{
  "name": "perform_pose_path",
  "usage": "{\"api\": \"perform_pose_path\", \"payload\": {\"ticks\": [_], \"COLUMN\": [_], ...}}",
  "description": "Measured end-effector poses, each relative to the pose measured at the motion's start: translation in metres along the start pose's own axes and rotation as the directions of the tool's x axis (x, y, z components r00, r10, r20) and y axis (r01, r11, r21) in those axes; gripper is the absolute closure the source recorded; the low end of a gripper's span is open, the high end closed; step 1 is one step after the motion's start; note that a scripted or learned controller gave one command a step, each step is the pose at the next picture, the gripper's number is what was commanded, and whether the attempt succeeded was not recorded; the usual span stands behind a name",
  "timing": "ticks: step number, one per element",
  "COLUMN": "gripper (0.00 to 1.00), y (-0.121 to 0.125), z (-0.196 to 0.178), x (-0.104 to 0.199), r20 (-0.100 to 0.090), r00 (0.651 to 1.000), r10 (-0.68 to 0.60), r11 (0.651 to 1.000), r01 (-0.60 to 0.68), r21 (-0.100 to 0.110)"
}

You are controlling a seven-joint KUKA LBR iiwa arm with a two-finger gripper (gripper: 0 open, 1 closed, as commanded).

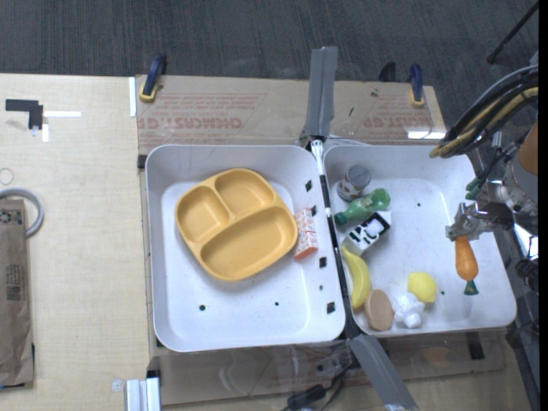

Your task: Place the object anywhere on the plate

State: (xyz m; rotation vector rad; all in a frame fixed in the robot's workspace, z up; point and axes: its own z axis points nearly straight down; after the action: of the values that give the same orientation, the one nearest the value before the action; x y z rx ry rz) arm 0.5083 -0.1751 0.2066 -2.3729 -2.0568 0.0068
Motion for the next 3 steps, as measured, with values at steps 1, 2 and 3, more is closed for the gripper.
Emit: {"api": "perform_pose_path", "payload": {"ticks": [1,2,3], "gripper": [1.0,1.0,1.0], "y": [-0.034,-0.002,0.026], "z": [0.115,0.016,0.007], "x": [0.028,0.105,0.181], "r20": [-0.001,0.0,0.001], "r00": [0.985,1.0,0.992], "r10": [-0.172,0.02,0.128], "r11": [0.985,1.0,0.992], "r01": [0.172,-0.02,-0.128], "r21": [-0.005,-0.001,0.0]}}
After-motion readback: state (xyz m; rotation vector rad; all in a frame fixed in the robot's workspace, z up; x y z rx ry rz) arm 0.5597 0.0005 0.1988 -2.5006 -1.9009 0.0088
